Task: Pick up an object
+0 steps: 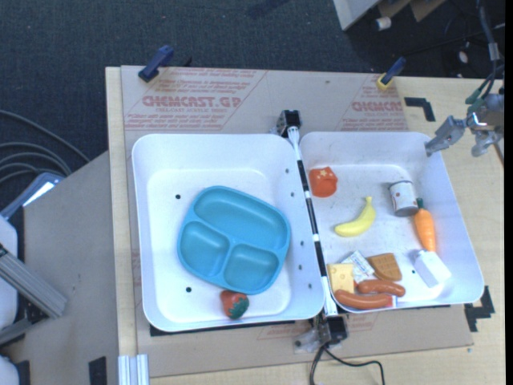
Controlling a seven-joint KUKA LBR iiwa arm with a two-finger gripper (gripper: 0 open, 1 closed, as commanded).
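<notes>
Gripper (463, 133) hovering over right bin's (461, 239) far right rim, finger state impossible to tell, banana (357, 220) and carrot (425, 228) lying inside, blue divided plate (232, 238) sitting in left bin (152, 239)

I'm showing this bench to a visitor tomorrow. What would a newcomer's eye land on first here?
Most likely the blue divided tray, which takes up much of the left bin, with a strawberry at its near edge. Next, the scatter of toy food in the right bin: a banana, a carrot and a hot dog.
</notes>
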